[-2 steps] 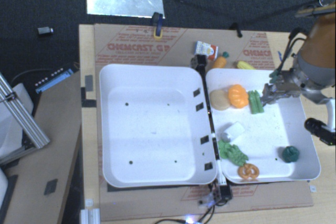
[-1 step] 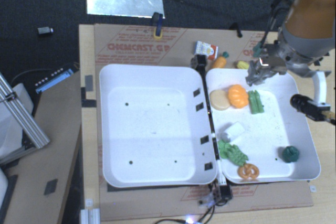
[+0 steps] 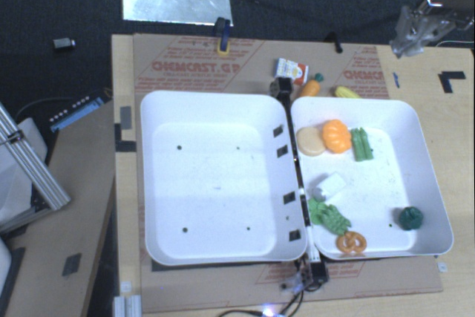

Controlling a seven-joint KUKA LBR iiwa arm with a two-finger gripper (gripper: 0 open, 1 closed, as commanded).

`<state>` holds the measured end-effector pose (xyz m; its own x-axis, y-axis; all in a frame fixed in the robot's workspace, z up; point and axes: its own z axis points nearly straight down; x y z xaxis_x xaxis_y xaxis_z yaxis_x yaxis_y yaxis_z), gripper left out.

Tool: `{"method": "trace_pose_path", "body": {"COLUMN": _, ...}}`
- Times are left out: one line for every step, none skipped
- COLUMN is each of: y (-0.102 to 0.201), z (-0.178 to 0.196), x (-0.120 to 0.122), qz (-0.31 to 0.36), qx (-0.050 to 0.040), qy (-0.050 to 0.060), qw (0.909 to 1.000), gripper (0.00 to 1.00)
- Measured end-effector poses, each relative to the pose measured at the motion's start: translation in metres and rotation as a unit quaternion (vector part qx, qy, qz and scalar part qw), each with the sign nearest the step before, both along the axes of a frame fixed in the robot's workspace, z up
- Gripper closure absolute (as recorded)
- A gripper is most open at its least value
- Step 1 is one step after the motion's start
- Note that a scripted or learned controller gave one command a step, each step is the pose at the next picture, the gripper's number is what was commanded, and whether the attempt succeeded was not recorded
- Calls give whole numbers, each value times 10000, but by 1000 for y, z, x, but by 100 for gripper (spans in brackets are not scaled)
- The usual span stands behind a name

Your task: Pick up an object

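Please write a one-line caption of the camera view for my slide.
Gripper raised beyond the right bin, which holds toy foods including a pumpkin, pretzel and asparagus.

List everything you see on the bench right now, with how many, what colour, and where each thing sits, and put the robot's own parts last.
left bin: one, white, left half of bench
right bin: one, white, right half of bench
orange pumpkin-like toy: one, orange, right bin, upper left
round tan disc: one, tan, touching the pumpkin's left
green stalks: one, green, right of the pumpkin
white block: one, white, right bin, centre left
leafy green toy: one, green, right bin, lower left
pretzel: one, brown, right bin, bottom edge
dark green lump: one, dark green, right bin, lower right
carrot: one, orange, bench behind the bins
yellow piece: one, yellow, right of the carrot
gripper: one, grey, upper right, off the bins
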<state>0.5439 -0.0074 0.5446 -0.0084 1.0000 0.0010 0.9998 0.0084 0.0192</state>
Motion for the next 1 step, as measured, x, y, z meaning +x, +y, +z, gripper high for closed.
{"method": "trace_pose_path", "body": {"y": 29, "z": -17, "x": -43, "qz": -14, "qx": -4, "qy": 92, "qw": 10000, "gripper": 100}}
